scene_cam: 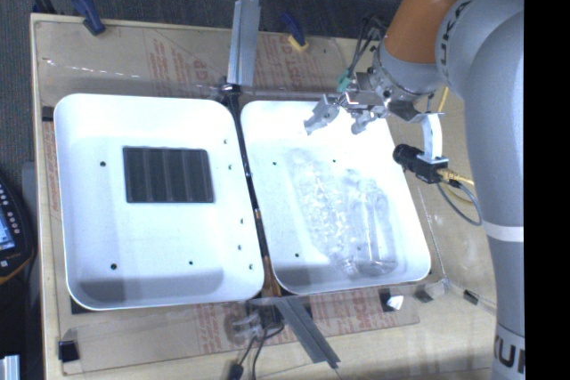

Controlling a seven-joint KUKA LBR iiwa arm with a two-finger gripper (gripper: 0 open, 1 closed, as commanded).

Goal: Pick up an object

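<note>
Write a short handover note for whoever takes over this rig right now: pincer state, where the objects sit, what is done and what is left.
Pincer: open, holding nothing, poised over the top edge of the right bin.
Objects: clear plastic bottles lie in the right bin, from its middle toward its lower right corner; they are transparent, so how many there are is hard to tell. A dark ribbed rectangular block lies flat in the left bin.
Done: no pick; nothing is between the fingers.
Left: lower onto an object, close, lift. The bottles are closest to the pincer.
</note>
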